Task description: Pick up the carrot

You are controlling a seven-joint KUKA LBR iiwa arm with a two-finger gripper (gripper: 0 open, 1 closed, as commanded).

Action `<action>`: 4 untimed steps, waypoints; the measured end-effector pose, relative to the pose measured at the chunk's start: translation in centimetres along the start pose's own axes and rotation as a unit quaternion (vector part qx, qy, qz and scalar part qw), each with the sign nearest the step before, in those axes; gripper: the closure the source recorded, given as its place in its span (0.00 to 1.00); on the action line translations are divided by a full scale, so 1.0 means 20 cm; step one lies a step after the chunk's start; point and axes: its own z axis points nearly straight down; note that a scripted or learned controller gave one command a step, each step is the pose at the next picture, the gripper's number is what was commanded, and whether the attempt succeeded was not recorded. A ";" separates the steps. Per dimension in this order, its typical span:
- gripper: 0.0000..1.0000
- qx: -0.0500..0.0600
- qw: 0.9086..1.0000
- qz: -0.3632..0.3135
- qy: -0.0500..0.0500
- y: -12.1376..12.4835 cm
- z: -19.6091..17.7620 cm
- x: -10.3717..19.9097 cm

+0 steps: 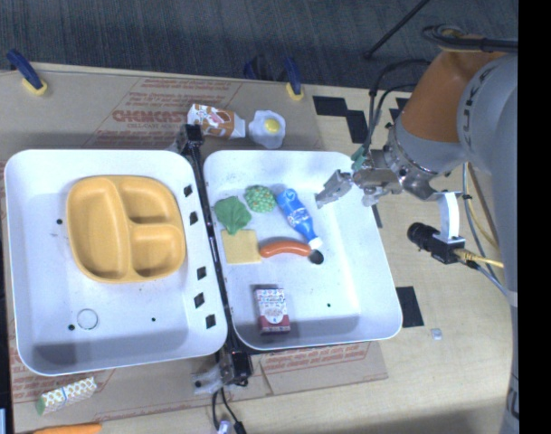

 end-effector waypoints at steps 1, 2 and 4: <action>0.00 0.001 0.999 0.042 0.000 -0.23 0.19 0.31; 0.00 0.001 0.997 0.080 0.000 -0.29 0.63 0.51; 0.00 0.001 0.960 0.281 0.001 -0.19 0.63 0.40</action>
